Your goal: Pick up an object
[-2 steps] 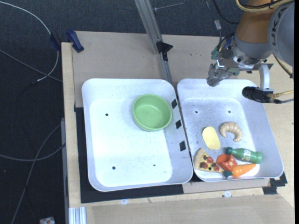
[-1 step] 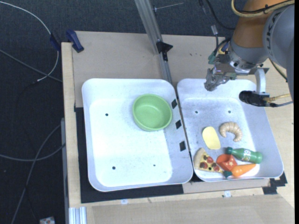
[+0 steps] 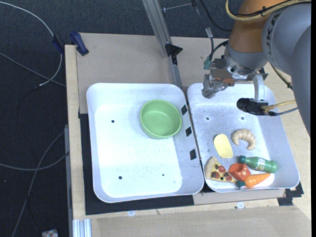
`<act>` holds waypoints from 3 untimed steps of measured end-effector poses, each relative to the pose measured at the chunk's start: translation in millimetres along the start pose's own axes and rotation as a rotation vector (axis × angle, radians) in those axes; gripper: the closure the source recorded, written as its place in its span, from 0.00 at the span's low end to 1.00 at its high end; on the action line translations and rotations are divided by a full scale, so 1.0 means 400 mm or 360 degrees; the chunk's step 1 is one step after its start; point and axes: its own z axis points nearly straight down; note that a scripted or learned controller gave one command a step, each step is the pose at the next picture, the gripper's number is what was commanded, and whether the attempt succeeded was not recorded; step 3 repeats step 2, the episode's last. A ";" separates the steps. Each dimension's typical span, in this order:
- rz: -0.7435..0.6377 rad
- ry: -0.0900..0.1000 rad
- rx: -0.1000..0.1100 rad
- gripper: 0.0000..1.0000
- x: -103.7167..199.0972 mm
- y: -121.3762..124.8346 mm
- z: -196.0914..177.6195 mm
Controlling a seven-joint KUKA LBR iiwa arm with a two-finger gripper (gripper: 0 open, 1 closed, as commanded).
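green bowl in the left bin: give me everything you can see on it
The green bowl is a round, light green bowl that looks like smooth plastic, with a slightly paler rim. It stands upright, mouth up, with nothing visible inside. It rests on the floor of the left bin, in its far right part, close to the wall shared with the right bin. Nothing else touches it; the gripper is over the right bin's far end, well apart.

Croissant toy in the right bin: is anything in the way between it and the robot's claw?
Nothing visible. The gripper hangs over the far end of the right bin, and only bare white floor lies between it and the croissant.
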 end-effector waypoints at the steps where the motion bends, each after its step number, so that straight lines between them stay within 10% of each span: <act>1: -0.0003 -0.0001 -0.0025 1.00 0.133 0.012 -0.054; 3: -0.0003 -0.0002 -0.0005 1.00 0.255 -0.011 -0.048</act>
